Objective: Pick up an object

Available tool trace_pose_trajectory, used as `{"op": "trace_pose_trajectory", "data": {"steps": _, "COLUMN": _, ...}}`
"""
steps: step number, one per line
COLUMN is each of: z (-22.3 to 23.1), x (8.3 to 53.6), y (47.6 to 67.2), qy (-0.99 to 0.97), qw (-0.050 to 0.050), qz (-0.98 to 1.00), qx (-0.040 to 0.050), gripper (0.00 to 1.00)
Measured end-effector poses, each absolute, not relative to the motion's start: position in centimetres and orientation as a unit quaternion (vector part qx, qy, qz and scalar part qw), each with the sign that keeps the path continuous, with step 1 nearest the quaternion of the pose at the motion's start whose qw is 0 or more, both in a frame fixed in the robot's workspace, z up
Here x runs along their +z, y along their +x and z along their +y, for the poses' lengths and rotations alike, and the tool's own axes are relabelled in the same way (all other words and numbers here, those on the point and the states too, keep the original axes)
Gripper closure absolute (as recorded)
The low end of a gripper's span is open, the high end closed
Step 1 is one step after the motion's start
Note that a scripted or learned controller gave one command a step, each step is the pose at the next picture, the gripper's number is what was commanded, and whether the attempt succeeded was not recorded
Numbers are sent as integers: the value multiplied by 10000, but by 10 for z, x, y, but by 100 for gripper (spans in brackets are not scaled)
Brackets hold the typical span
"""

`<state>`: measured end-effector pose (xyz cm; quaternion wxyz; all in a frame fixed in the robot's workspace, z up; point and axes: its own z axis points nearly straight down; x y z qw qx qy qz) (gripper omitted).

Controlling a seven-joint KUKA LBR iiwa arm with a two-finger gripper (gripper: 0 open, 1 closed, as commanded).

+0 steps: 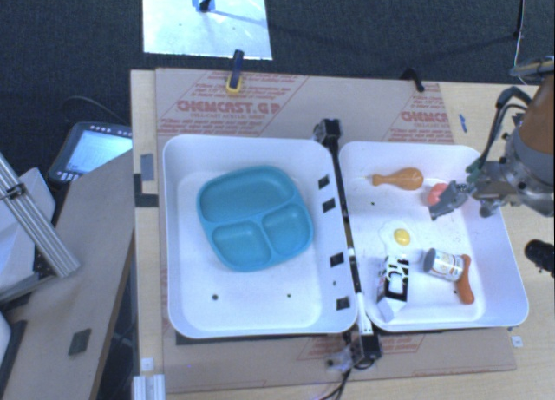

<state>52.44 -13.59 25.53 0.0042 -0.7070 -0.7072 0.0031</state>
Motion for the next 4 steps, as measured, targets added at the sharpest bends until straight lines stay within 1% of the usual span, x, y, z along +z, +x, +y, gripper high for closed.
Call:
{"op": "trace_pose_trajectory", "data": {"steps": 1, "z": -136, "x": 261, "y": 527, "qy": -7060, "qw": -7, "qz": -7082, "qx": -4, "gripper": 0}}
{"op": "trace_pose_trajectory", "data": {"steps": 2, "z": -134, "x": 198, "y": 527, "qy": -7066, "qw": 14, "qz": -7076, "qx": 8, "gripper": 0}}
{"op": "trace_pose_trajectory", "data": {"steps": 3, "z": -133, "x": 138, "y": 521, "qy": -7068, "qw": 12, "qz": -7074, "qx": 5, "gripper": 0}}
{"op": "trace_pose_trajectory", "data": {"steps": 4, "z": -133, "x": 86, "y": 521, "qy": -7067, "qw": 8, "qz": -7075, "qx": 2, "gripper": 0}}
